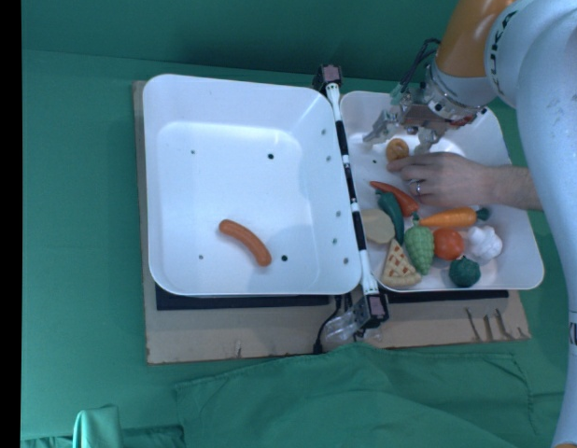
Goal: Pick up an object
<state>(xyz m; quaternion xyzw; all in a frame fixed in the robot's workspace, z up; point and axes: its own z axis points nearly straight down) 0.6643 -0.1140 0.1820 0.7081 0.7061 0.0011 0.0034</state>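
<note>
Risk came from the hand you kept in the right bin, near its far edge, touching the small orange toy just under the jaws. These stood open, holding nothing; closing could pinch your fingers.

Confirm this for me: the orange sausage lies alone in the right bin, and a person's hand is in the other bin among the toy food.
Wrong bin. The camera view shows the sausage alone in the left bin; the hand is in the right bin among the toy food.
</note>
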